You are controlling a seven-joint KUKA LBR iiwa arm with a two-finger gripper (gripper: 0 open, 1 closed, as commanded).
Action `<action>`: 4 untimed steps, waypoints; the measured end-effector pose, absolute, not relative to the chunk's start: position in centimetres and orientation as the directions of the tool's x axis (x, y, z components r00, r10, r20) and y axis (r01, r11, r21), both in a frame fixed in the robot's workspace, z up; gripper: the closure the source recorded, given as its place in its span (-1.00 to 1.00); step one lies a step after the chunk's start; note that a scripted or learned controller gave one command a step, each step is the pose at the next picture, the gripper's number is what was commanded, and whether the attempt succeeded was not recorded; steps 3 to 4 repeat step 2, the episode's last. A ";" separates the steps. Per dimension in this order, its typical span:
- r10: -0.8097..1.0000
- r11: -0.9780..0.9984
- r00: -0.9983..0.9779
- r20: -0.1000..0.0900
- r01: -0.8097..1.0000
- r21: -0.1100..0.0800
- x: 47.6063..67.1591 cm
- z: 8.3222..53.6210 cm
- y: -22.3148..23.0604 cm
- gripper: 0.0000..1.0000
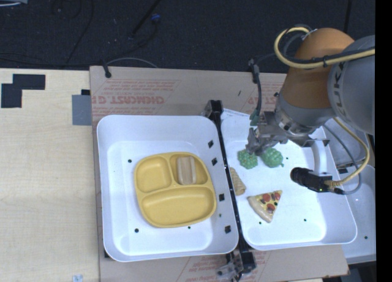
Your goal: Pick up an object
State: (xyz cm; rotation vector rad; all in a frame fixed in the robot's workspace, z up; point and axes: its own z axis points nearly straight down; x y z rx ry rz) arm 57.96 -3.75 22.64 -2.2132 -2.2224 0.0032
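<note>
The end effector (262,146) hangs low over the right bin (343,225), its dark fingers spread apart and reaching down just above two green broccoli pieces (260,158) that lie side by side near the bin's upper left; nothing sits between the fingers. Nearer the front of that bin lie a pizza slice (266,204) and, just beside the divider, a tan wedge (236,181). The left bin (116,225) holds a yellow divided tray (174,190) with a pale block (186,170) in its upper right compartment.
</note>
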 end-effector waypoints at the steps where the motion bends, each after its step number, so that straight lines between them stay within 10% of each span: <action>1: 1.000 0.004 -0.004 0.002 1.000 -0.006 58.0 21.7 1.7 1.00; 4: 1.000 0.005 -0.005 0.001 1.000 -0.004 58.6 21.1 7.5 1.00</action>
